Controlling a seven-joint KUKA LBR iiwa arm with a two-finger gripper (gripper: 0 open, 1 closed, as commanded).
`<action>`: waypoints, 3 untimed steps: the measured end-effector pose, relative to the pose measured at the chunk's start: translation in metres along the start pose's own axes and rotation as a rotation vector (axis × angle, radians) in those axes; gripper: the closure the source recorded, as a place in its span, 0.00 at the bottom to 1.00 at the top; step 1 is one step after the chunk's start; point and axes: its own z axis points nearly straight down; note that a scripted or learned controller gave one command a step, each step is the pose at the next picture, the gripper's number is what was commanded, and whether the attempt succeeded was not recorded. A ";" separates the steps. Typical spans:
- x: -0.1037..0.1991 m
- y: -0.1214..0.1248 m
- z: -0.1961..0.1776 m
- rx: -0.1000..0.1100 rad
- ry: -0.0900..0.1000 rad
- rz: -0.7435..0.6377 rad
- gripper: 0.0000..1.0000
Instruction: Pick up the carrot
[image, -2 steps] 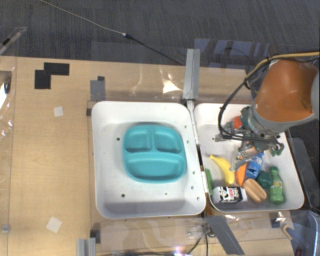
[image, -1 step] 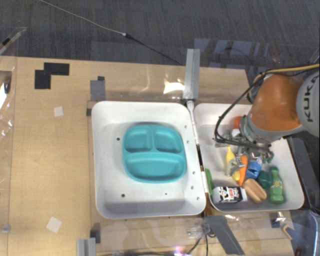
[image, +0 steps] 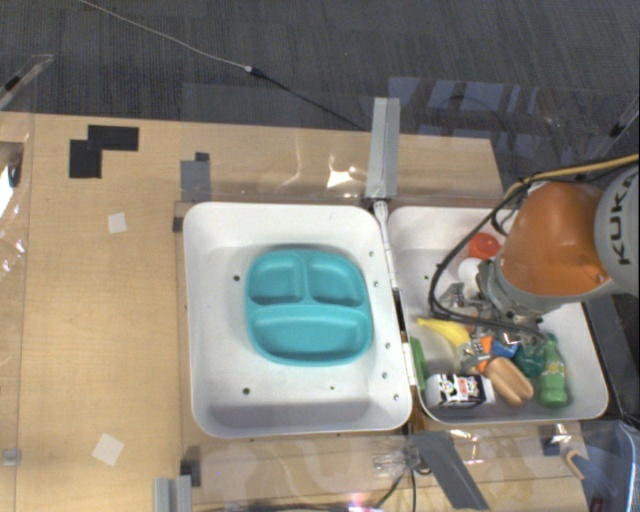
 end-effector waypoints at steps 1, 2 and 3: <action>-0.004 0.000 -0.013 0.002 -0.009 -0.005 1.00; -0.004 0.001 -0.013 0.002 -0.008 -0.005 0.00; 0.029 0.010 -0.003 0.006 -0.016 0.073 0.00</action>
